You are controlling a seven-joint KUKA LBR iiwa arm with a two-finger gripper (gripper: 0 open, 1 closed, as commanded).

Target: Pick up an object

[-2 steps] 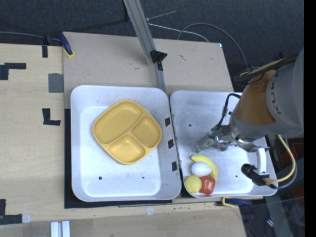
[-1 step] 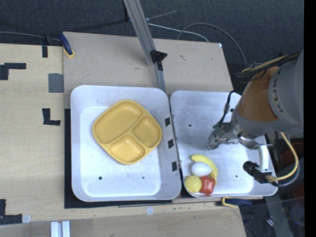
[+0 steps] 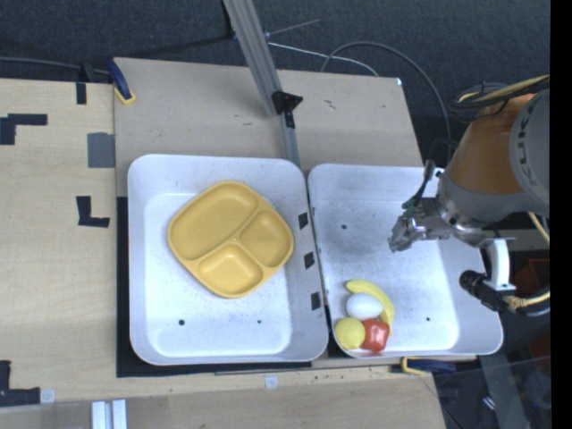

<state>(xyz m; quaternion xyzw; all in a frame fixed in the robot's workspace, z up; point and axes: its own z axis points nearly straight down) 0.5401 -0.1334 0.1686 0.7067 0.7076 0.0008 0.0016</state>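
Cluster of small objects at near edge of right bin (image 3: 465, 329): white egg-shaped piece (image 3: 362, 306) resting against a yellow banana (image 3: 375, 293), w/ a yellow ball (image 3: 349, 332) and a red piece (image 3: 376, 335) touching just below. Gripper (image 3: 404, 236) is over the bin's middle, apart from cluster, nothing between fingers; open or closed can't be told. Left bin (image 3: 143, 266): yellow divided plate (image 3: 231, 238).

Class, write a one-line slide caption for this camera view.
Gripper above the right bin, away from the clustered toy foods; yellow divided plate in the left bin.
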